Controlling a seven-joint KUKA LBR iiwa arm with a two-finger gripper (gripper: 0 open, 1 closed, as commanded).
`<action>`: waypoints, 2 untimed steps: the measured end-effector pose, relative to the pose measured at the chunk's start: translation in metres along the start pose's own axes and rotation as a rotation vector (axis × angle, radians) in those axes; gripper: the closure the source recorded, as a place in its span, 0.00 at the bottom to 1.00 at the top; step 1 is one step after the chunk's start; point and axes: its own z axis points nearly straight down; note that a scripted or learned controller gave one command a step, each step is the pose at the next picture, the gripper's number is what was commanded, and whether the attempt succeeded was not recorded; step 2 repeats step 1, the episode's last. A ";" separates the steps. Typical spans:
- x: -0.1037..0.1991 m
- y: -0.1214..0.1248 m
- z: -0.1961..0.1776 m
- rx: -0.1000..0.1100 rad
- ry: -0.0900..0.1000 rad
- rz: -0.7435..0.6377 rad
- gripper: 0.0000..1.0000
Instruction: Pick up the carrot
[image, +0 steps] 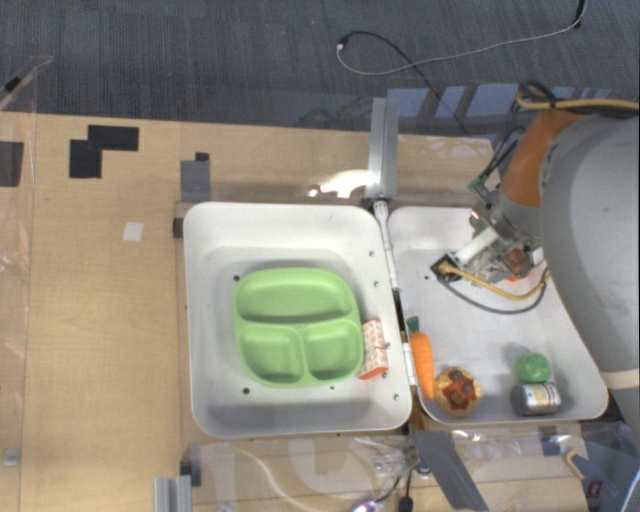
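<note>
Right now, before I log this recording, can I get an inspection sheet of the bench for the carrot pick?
Surface: two shallow white bins side by side, left bin and right bin, on a light wooden bench.
Job's things: orange carrot lying along the right bin's left wall, untouched.
Clutter: green three-compartment plastic tray and a small red-and-white packet in the left bin; round red pizza-like toy, green ball-like object and a metal can on its side in the right bin.
Grippers: two-finger gripper low over the right bin's upper part, away from the carrot; finger state unclear.
Cables: black cable on the floor.
Surroundings: dark carpet.
</note>
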 end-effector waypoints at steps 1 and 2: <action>-0.039 -0.039 0.016 -0.012 0.018 0.183 1.00; -0.039 -0.039 0.016 -0.012 0.018 0.183 1.00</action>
